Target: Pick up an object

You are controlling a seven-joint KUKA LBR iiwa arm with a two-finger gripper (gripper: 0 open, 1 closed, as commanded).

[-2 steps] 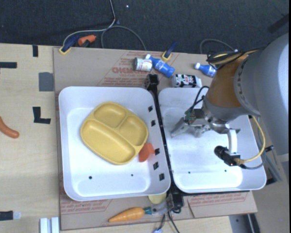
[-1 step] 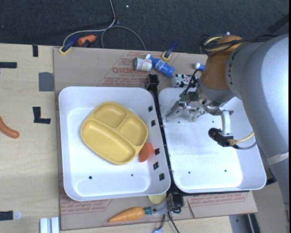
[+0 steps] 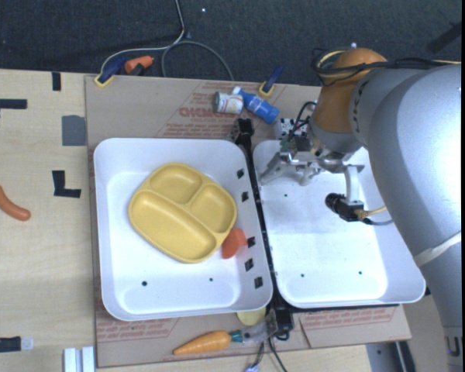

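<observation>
A yellow divided plate [image 3: 182, 211] lies in the left bin [image 3: 112, 285]. A small orange-red piece [image 3: 232, 243] rests against the plate's right edge, near the wall between the bins. My gripper [image 3: 291, 165] hangs over the far left corner of the right bin [image 3: 333, 277], under the orange band [image 3: 337, 99] of the arm. Nothing is visible in its grasp. The arm's grey body covers the right bin's right side.
A toy carrot [image 3: 203, 343] lies on the cardboard in front of the bins, and a sausage-like piece [image 3: 9, 202] lies on the bench at far left. Blue and white clamps [image 3: 246, 103] sit behind the bins, and an orange-handled clamp [image 3: 132, 65] is at the back left.
</observation>
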